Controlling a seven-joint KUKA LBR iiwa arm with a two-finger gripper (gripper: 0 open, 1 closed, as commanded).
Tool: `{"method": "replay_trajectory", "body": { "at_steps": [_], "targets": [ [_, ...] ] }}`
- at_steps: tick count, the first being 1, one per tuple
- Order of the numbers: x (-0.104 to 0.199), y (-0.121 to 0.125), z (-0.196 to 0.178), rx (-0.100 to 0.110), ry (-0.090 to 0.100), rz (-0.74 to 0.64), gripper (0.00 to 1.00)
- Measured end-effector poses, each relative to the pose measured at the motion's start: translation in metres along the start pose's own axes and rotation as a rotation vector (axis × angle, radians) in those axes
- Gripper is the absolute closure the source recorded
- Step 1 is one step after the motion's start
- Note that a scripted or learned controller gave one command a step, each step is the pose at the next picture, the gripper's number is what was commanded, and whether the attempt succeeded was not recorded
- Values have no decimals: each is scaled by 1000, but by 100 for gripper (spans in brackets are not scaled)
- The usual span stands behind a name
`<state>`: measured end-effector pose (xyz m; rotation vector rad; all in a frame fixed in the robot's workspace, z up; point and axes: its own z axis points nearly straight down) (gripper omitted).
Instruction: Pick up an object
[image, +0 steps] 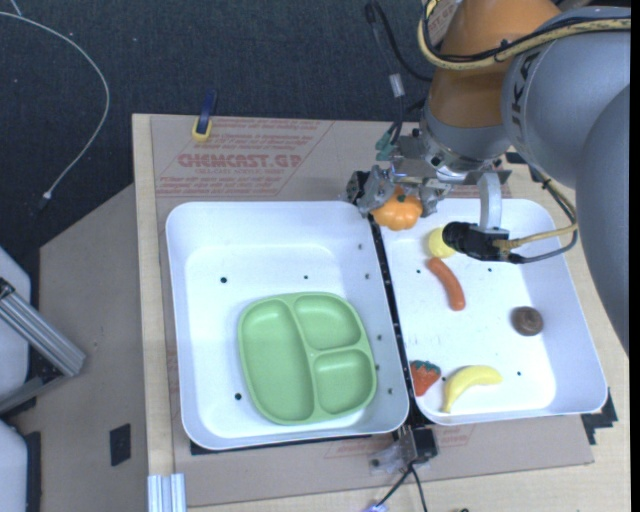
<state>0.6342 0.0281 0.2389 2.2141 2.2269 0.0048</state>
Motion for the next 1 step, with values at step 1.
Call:
{"method": "replay_trajectory", "body": {
  "at_steps": [1],
  "targets": [
    [53,12,-4,0,0,0,100]
  ]
}}
